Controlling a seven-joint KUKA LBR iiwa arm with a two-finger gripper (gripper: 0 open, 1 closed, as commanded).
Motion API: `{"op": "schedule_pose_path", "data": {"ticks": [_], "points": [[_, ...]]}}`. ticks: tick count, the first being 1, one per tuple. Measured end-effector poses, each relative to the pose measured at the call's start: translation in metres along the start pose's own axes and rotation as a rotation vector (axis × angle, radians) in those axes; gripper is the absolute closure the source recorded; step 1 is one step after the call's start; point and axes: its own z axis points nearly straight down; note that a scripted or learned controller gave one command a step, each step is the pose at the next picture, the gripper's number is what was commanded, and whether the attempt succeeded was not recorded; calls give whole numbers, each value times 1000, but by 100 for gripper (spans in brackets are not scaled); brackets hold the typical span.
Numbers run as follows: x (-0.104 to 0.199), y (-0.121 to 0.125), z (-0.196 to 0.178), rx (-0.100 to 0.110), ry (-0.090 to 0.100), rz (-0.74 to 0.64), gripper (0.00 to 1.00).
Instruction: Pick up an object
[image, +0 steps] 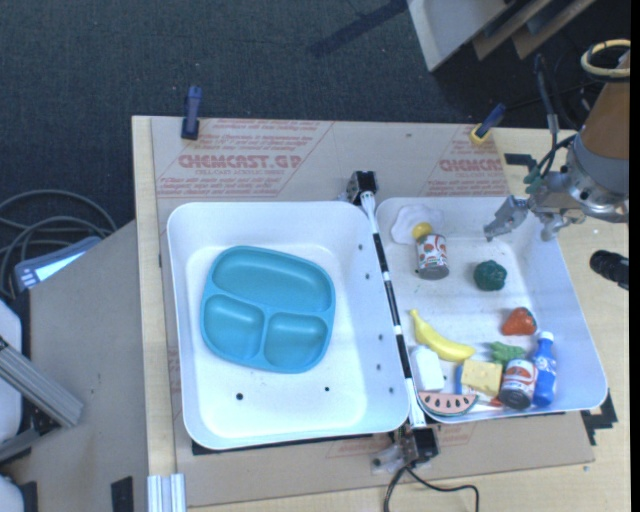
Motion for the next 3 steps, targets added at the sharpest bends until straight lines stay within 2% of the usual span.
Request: {"op": "schedule_pose_path", "data": {"ticks": [1,2,3], "points": [[7,-24,106,0,0,1,0],[-31,-97,106,5,9,-2,0],[-34,-97,96,0,1,1,100]]}}
